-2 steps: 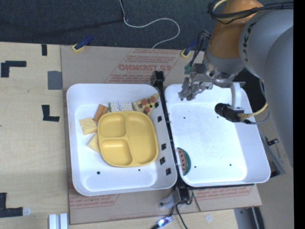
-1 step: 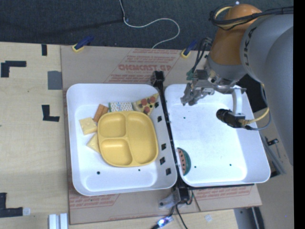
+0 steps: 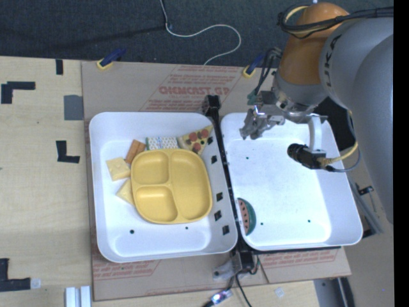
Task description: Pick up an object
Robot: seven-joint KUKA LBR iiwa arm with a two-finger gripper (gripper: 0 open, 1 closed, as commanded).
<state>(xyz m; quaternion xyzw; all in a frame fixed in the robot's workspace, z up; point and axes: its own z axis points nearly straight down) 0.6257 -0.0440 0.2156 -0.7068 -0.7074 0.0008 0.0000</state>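
Two white bins are seen side by side on the worktop; the tool (image 3: 254, 124) is poised over the far left corner of the right bin (image 3: 332, 232), and whether anything is held cannot be told. A watermelon-slice toy (image 3: 245, 214) lies at that bin's near left edge. The approach step seems in hand; next, a descent onto an object is called for.

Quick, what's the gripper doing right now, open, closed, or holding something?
Gripper: above the far end of the right bin; open or closed cannot be told, and nothing is seen held in it.
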